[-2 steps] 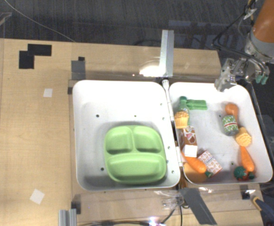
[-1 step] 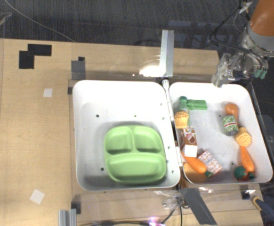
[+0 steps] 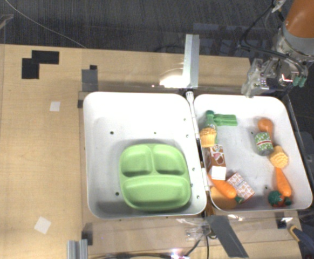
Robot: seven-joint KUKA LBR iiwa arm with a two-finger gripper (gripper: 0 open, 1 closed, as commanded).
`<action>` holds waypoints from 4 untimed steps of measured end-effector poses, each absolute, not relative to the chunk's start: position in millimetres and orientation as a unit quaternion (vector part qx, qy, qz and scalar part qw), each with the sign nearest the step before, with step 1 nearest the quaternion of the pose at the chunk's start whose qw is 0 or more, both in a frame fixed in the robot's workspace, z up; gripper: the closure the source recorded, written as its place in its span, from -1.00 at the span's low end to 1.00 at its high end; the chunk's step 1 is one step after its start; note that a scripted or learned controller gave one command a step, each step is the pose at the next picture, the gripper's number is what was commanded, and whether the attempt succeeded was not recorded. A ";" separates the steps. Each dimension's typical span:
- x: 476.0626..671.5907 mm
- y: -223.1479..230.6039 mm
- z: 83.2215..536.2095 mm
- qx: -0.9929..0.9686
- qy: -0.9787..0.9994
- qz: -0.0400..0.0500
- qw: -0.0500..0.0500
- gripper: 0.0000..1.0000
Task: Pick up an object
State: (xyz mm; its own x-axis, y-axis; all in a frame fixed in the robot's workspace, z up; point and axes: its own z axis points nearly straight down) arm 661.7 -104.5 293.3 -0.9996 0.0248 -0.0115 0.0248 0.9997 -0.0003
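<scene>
Two bins sit side by side at the centre of the tabletop (image 3: 33, 171). The left bin (image 3: 100, 117) holds a tray (image 3: 155, 177) in its lower half. The right bin (image 3: 243, 104) holds a bottle (image 3: 219, 120) at upper left, a box (image 3: 217, 161) below it along the left wall, a carton (image 3: 240, 186) at the bottom, a can (image 3: 263, 142) at upper right and a carrot (image 3: 282, 183) at lower right. The claw (image 3: 275, 75) hangs above the right bin's upper right corner.

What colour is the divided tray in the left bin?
Light green tray, clearest in the camera view.
</scene>
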 end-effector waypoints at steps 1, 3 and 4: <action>652.3 -39.0 274.2 0.017 1.000 0.001 0.005 1.00; 656.8 -39.1 302.5 0.016 1.000 0.001 0.017 1.00; 607.9 -62.5 270.6 -0.050 0.999 0.000 0.004 1.00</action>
